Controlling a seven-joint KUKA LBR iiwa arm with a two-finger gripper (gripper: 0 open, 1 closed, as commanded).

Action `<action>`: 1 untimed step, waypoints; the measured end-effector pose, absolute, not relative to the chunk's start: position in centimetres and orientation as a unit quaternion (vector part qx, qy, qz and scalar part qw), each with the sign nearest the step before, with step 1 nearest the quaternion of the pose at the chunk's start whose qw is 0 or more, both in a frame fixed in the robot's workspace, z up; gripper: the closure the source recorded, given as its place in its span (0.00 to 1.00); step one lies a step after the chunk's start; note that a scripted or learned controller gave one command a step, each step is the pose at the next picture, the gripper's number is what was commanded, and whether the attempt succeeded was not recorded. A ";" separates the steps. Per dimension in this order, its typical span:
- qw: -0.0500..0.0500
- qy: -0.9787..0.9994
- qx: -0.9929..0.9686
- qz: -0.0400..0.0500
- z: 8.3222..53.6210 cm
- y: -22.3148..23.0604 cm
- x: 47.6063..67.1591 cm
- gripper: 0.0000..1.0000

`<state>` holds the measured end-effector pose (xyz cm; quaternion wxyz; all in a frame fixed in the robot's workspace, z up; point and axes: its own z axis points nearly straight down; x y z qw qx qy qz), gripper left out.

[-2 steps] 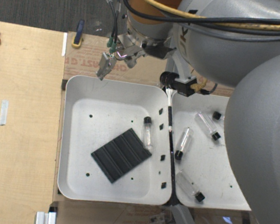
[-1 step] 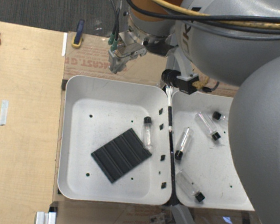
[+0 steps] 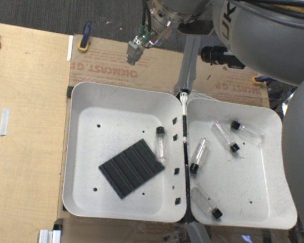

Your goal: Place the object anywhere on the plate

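Here, five clear vials are lying around: one (image 3: 160, 143) beside the single black plate (image 3: 131, 168), four in the right bin (image 3: 280, 164). The gripper (image 3: 134, 52), upper middle, is too blurred to tell its opening.

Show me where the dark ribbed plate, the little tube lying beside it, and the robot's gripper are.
Dark ribbed plate (image 3: 132, 168): camera view, centre of its top face.
Tube beside it (image 3: 160, 144): camera view, middle of its clear body.
Gripper (image 3: 133, 54): camera view, its tip.
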<state>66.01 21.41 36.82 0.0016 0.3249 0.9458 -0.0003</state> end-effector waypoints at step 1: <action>0.001 0.989 0.146 0.000 40.4 22.1 62.3 1.00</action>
